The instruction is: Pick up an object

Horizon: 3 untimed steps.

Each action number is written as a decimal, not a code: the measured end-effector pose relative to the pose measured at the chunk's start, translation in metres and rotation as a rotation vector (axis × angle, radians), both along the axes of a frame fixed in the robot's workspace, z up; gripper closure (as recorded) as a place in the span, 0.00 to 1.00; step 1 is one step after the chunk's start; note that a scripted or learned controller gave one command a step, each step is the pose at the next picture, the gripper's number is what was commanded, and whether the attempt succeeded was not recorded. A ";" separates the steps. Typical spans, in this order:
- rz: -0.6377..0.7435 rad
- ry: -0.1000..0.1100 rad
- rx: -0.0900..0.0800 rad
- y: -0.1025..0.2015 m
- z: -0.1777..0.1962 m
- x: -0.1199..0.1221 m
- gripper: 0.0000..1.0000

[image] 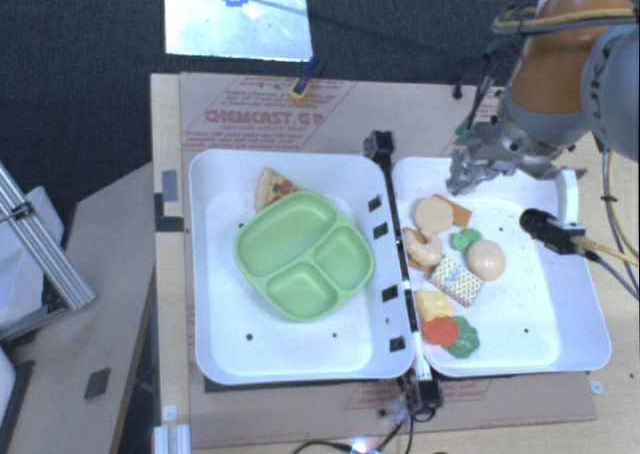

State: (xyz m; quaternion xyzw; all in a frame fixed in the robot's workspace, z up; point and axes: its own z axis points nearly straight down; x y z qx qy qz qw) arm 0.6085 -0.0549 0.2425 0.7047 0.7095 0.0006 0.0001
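Arm: the grey KUKA arm with the orange band reaches in from the right and bends down over the far part of the right bin.
Gripper: the grey two-finger gripper hangs just above the bin floor near the far left corner of the right bin; from here I cannot tell how it stands, and nothing shows in its grasp.
Right bin: the shallow white right bin holds a cluster of toy food along its left side.
Nearest item: a tan bread slice with an orange edge lies just below the gripper, close to it but apart.
Other items: a pale beige egg-shaped piece sits beside a small green piece; a checkered white block lies between the egg-shaped piece and a yellow cheese wedge; a red tomato slice touches a green leafy piece.
Left bin: the shallow white left bin carries a light green divided plastic tray, tilted, with a pizza slice at its far edge.
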 end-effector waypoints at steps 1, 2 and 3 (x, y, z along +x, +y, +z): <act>-0.001 0.002 -0.001 0.045 -0.007 -0.022 1.00; 0.001 0.001 0.001 0.094 -0.023 -0.034 1.00; -0.001 -0.001 0.000 0.140 -0.020 -0.031 1.00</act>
